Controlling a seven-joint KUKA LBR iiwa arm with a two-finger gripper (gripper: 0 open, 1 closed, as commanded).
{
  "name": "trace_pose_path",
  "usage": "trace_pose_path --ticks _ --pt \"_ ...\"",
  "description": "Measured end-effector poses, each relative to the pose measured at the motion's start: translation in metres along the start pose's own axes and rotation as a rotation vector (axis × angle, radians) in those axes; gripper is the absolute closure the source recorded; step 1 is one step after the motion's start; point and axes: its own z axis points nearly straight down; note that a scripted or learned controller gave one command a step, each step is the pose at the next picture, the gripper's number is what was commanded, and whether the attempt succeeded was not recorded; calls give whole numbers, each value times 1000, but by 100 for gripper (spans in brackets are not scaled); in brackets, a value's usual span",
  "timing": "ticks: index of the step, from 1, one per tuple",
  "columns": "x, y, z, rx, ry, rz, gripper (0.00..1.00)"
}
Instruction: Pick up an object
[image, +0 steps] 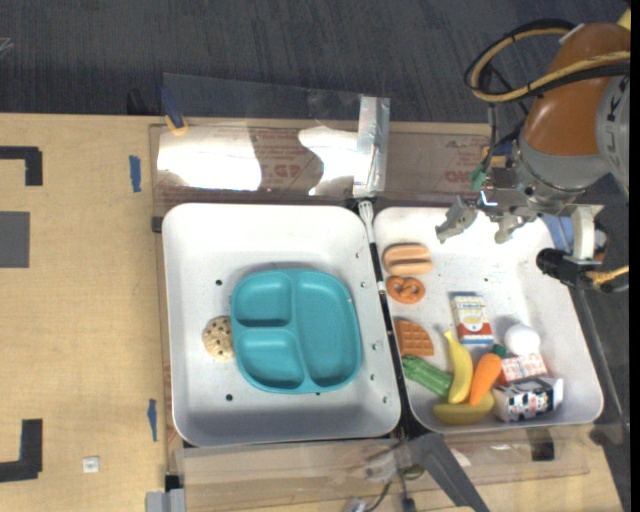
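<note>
So the tool (484, 220) hangs over the far edge of the right bin (585, 350), with its two fingers spread apart and nothing between them. No object is picked yet.

The closest candidate looks like the toy burger (407, 259), sitting near the bin's far left corner, just off to the side of the tool and a bit nearer the front. Right below it is an orange cookie-looking piece (406, 290), then a waffle (414, 339). The rest of the pile crowds the near edge: a banana (459, 369), a carrot (484, 375), a green pickle-ish thing (426, 375), a small carton (469, 319), a white ball (522, 340).

Best guess is these are all light plastic play food, stiff and kinda slick, so nothing fragile. The burger is rounded, so pinching across its middle seems safest, otherwise it could squirt out. It also has free space around it, unlike the banana pile.

The left bin (190, 250) has a teal divided plate (297, 329) and a cookie (218, 337) touching its left edge.
</note>
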Motion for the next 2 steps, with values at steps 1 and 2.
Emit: trace_pose_path --ticks 1,2 --pt "-33 -41 131 -7 -2 -205 0" --pt "-83 -71 133 -3 -1 -5 0"
